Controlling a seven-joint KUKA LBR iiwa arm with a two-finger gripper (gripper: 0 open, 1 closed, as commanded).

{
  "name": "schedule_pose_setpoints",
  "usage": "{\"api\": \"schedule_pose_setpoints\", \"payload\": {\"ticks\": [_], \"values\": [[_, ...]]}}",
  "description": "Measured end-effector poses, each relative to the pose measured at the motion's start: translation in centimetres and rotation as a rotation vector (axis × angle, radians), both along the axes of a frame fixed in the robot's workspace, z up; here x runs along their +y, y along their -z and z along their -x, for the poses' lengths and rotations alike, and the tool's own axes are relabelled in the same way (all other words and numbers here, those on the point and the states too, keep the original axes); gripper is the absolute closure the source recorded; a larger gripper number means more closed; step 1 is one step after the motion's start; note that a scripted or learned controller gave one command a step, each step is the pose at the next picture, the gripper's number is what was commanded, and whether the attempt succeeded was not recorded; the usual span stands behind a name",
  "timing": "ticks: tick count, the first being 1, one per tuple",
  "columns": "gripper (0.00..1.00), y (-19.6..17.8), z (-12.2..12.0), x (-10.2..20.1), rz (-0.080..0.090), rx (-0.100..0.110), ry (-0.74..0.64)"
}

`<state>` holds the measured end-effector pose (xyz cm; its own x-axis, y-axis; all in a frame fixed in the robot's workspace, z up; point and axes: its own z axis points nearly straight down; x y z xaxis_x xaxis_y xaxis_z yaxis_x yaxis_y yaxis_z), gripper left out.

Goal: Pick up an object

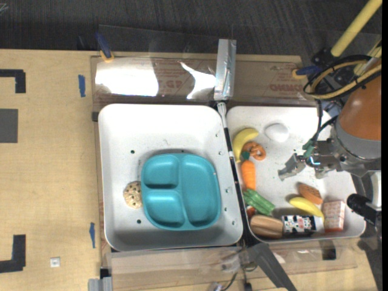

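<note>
Both bins (115, 123) were white. The divided plate (180, 190) was teal, and the cookie (133, 194) beside it was tan with dark specks. The banana (242, 140) was yellow, as was a smaller one (305, 207). The carrot (248, 174) was orange, the cucumber (259, 201) green, the egg (277, 132) white. The bread roll (266, 225) was light brown. The bottle (298, 224) was black with a white label. The arm (364, 117) showed orange above grey. The bench (48, 162) was pale tan with black marks.
</note>
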<state>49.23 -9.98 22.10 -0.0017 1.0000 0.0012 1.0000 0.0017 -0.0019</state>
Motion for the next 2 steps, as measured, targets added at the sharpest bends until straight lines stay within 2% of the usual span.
{"api": "schedule_pose_setpoints", "payload": {"ticks": [1,2], "values": [[0.0,10.1,1.6,-5.1,0.0,0.007,0.018],[0.0,12.9,0.9,-7.2,0.003,-0.012,-0.13]]}}
